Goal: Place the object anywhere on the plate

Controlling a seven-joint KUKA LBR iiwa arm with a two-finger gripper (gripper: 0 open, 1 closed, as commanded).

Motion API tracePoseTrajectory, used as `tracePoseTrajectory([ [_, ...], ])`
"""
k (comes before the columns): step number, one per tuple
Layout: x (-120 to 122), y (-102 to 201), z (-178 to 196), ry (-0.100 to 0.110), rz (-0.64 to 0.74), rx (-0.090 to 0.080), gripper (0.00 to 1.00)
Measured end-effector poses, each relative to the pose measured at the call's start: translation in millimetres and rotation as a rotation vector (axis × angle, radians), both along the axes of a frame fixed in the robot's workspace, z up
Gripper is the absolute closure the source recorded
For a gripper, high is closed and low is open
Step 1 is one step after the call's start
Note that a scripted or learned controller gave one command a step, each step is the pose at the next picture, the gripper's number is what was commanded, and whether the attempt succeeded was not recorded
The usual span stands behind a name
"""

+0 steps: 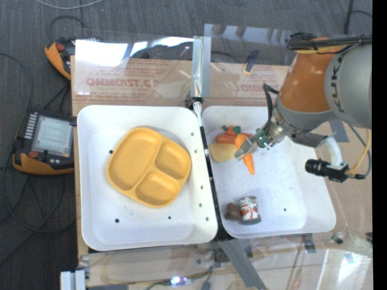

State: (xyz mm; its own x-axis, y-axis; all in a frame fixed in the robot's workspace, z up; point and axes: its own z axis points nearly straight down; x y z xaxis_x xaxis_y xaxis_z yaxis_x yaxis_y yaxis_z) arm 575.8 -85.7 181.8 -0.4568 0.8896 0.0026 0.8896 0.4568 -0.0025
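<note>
A yellow plate (149, 165) with three compartments lies in the left bin (97, 222). In the right bin (302, 210), an orange toy carrot (249, 162) lies slanted near the middle. A second carrot with a green top (227, 137) and a pale yellow rounded piece (221, 153) sit beside it, close to the divider. My gripper (259, 141) is low over the upper end of the slanted carrot, touching or nearly touching it. The wrist hides whether the carrot is held.
A small red and white can (248, 209) and a brown lump (232, 211) rest near the right bin's front wall. The ridge between the bins (208, 180) runs between the carrots and the plate. A black part on a cable (323, 168) hangs over the right bin's right side.
</note>
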Motion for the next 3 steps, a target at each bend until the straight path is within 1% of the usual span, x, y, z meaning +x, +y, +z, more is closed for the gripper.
tracePoseTrajectory([
  [1, -26.3, 100.3, -0.4, 0.002, 0.034, 0.0, 1.0],
  [2, 3.7, 154.1, -0.6, 0.002, 0.101, -0.001, 1.0],
  [3, 3.8, 154.0, -0.5, 0.001, 0.101, -0.001, 0.0],
])
